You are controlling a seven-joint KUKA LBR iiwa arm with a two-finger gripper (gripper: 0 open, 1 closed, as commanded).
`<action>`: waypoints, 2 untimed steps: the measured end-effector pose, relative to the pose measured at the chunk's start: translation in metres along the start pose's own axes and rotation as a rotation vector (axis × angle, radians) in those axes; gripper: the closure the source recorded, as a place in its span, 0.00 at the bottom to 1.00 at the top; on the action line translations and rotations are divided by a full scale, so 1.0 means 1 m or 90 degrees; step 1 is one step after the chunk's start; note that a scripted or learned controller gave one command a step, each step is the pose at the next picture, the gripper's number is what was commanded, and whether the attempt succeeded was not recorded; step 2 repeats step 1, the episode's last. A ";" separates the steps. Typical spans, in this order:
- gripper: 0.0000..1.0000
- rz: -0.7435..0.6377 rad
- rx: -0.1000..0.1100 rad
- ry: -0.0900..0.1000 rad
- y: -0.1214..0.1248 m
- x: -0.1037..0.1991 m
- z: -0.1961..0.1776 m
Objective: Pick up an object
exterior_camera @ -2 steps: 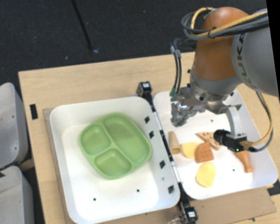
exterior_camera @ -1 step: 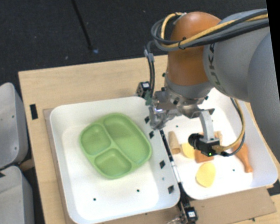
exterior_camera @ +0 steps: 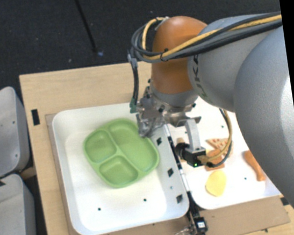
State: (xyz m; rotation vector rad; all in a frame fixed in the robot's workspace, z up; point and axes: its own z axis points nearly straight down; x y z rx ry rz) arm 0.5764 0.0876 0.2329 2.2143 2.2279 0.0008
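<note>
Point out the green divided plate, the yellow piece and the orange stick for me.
green divided plate [exterior_camera: 120, 152]: camera view, middle ridge.
yellow piece [exterior_camera: 216, 184]: camera view, its centre.
orange stick [exterior_camera: 253, 164]: camera view, mid-length.

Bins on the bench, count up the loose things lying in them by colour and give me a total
Green: 1, the divided plate in the left bin
Yellow: 1, a flat round piece in the right bin
Orange: 2, a triangular piece and a stick-like piece, partly hidden by the arm
Total: 4
</note>
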 end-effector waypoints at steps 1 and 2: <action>0.00 0.002 0.000 0.000 0.000 -0.002 0.000; 0.00 0.002 0.000 0.000 0.000 -0.002 0.000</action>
